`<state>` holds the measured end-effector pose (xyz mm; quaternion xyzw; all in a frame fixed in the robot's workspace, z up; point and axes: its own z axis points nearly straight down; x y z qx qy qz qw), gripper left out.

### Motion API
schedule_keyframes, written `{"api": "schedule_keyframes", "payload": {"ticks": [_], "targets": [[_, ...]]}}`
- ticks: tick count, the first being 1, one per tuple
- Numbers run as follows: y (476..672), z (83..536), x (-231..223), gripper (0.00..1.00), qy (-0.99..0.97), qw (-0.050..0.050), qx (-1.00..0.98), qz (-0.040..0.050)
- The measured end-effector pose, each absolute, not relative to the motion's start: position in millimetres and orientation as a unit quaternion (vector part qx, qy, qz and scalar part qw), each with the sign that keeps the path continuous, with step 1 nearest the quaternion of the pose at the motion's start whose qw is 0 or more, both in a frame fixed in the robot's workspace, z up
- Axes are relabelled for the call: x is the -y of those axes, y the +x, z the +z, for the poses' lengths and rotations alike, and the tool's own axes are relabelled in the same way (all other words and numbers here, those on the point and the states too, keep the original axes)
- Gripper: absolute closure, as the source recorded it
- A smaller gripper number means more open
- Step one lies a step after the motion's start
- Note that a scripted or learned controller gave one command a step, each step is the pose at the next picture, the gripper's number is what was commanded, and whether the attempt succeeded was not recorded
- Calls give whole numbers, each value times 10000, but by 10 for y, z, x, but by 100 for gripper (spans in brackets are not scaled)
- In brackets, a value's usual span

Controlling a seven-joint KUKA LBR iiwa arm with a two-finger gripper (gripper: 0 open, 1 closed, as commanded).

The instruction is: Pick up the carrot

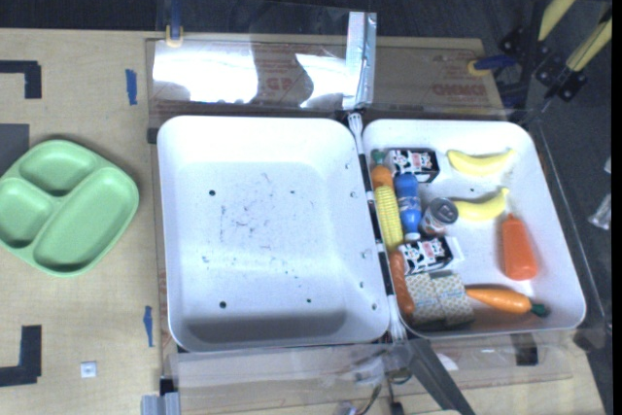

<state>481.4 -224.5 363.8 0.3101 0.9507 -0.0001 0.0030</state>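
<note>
An orange carrot with a dark green stem end lies flat near the front edge of the right bin, tip pointing left, stem toward the right wall. It rests just right of a speckled sponge-like block. A second thin orange item lies along the bin's left wall.
The right bin also holds two bananas, a corn cob, a blue bottle, two black-and-white cartons, a small can and an orange bottle. The left bin stands beside it. A green divided plate sits far left.
</note>
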Motion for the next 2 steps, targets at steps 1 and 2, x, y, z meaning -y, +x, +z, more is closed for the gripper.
{"api": "schedule_keyframes", "payload": {"ticks": [1, 2], "targets": [[4814, 3638, 2245, 0, 3101, 30, -9507, -1], [4814, 3638, 2245, 0, 3101, 30, -9507, -1]]}}
